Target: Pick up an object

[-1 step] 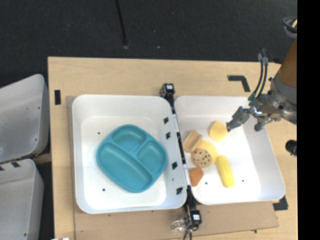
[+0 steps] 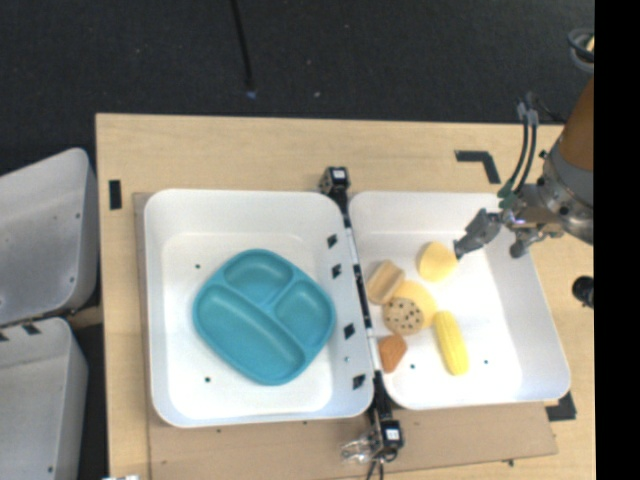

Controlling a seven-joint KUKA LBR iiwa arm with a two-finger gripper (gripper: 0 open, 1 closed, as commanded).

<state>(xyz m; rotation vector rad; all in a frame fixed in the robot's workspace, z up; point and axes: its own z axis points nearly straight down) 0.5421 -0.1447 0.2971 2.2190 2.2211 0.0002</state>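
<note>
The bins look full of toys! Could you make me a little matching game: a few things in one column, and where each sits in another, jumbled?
Things:
1. blue divided plate
2. corn cob
3. spotted cookie
4. gripper

Places:
A. right bin, nearest the front rim
B. over the right bin's far side, by a yellow piece
C. middle of the left bin
D. right bin, near the divider

Pairs: 1-C, 2-A, 3-D, 4-B

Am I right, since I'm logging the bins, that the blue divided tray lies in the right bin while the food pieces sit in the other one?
Not quite. The camera view shows the blue divided tray in the left bin, not the right. The food pieces, such as the corn cob and the cookie, sit in the other one, the right bin.
</note>
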